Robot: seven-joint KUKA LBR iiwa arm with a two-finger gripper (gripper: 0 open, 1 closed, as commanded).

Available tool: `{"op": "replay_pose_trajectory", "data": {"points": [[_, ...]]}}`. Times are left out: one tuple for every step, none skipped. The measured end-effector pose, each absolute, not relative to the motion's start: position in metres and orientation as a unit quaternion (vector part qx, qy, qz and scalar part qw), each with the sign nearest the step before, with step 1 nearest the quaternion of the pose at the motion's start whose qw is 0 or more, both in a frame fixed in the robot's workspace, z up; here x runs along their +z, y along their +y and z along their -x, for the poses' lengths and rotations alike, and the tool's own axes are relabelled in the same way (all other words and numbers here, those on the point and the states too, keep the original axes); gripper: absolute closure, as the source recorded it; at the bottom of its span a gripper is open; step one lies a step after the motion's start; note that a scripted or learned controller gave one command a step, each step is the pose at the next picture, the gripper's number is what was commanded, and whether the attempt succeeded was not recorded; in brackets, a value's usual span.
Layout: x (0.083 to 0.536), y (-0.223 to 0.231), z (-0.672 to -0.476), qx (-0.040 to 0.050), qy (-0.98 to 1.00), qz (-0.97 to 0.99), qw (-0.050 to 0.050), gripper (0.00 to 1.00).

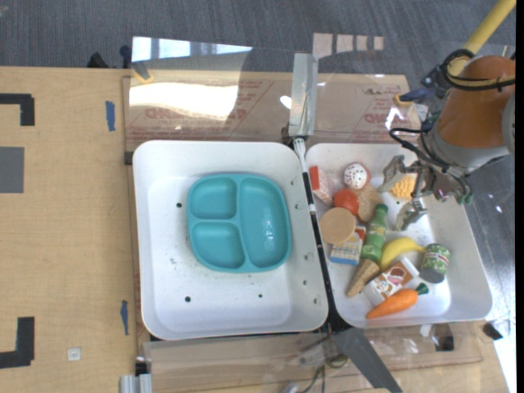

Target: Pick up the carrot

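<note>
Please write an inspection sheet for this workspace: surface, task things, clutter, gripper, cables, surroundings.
Surface: two white bins; left bin holds a teal divided plate.
Task things: carrot lies at the near edge of the right bin, apart from the gripper.
Clutter: green bottle, banana, ice cream cone, green can, tomato, white ball, corn.
Gripper: gripper above the right bin's far side, finger state unclear.
Cables: black cables by the wrist.
Surroundings: cardboard on the left, grey carpet beyond.
</note>
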State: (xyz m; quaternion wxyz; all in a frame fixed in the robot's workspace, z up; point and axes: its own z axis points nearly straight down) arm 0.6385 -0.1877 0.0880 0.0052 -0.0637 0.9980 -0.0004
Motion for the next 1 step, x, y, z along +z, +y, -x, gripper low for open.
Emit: {"op": "replay_pose_trajectory", "data": {"points": [[0.1032, -0.1883, -0.6424, -0.0022, 0.998, 0.063, 0.013, 1.0]]}}
